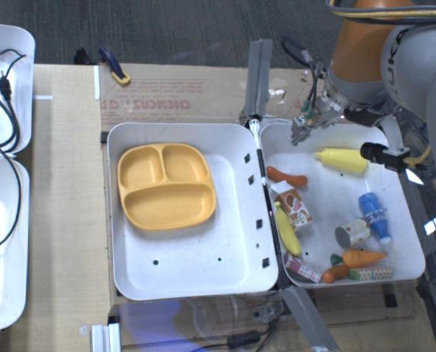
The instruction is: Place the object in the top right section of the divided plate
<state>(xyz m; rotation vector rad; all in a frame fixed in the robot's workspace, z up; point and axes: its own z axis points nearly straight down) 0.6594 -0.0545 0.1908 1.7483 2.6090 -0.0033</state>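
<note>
Camera view, right bin (394, 270): fingers (303, 132) hover over its far-left corner, spread unreadable. Candidate object: mustard bottle (341, 160), just right of them. Divided plate (166, 185) lies in left bin (130, 270). Risk: crowded toys, wrong pick or slipped grip.

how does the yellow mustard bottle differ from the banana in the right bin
The mustard bottle lies crosswise near the bin's far end, while the banana lies lengthwise along the left wall. The mustard bottle is thicker, with a nozzle tapering toward the left; the banana is slimmer and gently curved. The mustard bottle lies apart from other items; the banana lies against a small printed carton. Both are yellow and lie flat in the right bin.
</note>
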